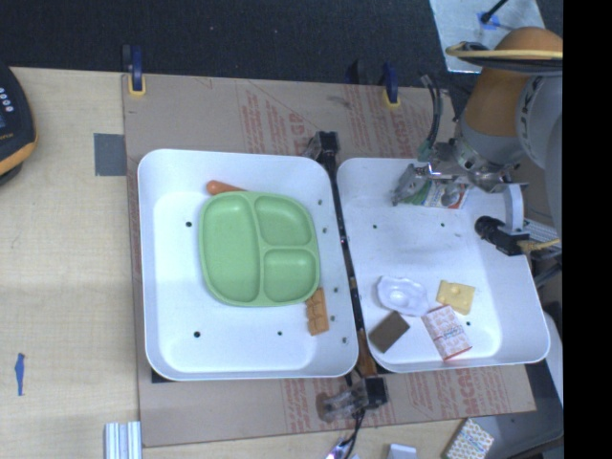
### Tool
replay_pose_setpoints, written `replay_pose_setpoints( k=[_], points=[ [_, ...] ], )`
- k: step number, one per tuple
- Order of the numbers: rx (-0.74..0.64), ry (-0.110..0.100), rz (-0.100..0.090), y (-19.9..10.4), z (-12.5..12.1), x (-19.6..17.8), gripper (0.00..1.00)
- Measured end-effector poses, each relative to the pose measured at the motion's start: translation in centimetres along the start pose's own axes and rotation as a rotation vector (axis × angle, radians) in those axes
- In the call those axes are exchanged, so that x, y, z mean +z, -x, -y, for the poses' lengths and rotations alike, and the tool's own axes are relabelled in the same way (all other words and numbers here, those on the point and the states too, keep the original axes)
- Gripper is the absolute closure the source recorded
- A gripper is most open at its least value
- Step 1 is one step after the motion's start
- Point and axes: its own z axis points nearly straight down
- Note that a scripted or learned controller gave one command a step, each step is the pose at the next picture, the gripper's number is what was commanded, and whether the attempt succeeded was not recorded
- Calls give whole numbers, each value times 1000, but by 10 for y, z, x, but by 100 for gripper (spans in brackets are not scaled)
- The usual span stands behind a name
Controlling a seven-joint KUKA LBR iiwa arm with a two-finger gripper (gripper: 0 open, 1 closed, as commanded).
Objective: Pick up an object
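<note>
Gripper (427,187), finger state indiscernible, sits at the right bin's (516,352) upper edge; the loose objects, nearest the clear plastic cup (403,295), lie toward the frame's bottom.

A pale wooden table (67,285) stood under even light, a brown cardboard sheet (249,113) clamped to its far edge by two blue clamps (135,68). Behind it the floor (239,17) lay dark. Grey tape (109,153) marked the wood.
</note>
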Motion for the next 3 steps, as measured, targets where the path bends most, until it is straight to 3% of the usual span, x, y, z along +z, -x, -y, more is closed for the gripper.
replay_pose_setpoints(
  k=[1,2,3],
  points=[
    [2,9,1,21,-2,-3,0],
    [-3,4,-1,-1,-1,24,0],
    [4,16,4,60,-2,-67,0]
  ],
)
